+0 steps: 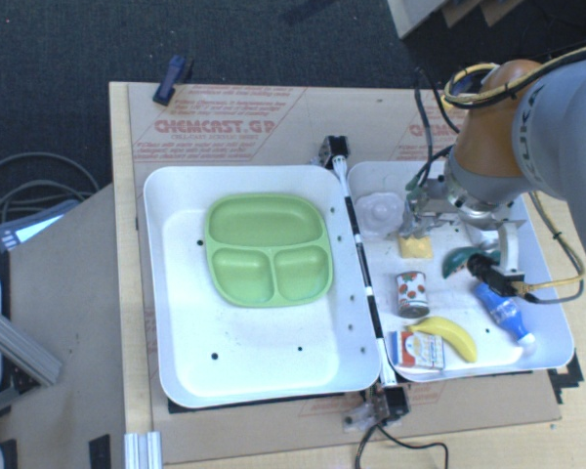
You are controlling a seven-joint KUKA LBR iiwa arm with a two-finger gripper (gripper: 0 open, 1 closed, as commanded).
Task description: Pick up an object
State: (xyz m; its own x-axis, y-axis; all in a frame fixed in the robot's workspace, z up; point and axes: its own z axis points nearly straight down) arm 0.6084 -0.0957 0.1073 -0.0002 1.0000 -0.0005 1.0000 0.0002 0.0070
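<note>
The arm leans low over the right bin (557, 332), its pincer (422, 213) hanging just above the yellow block (416, 247), the likeliest thing to lift. I'd centre squarely on that block and descend straight, keeping off the clear cup (379, 209) beside it. The wrist blocks my sight of the tips, so whether they're spread or pressed I cannot tell

red print "chemcast gp" on the brown board (215, 125) behind the bins
</note>
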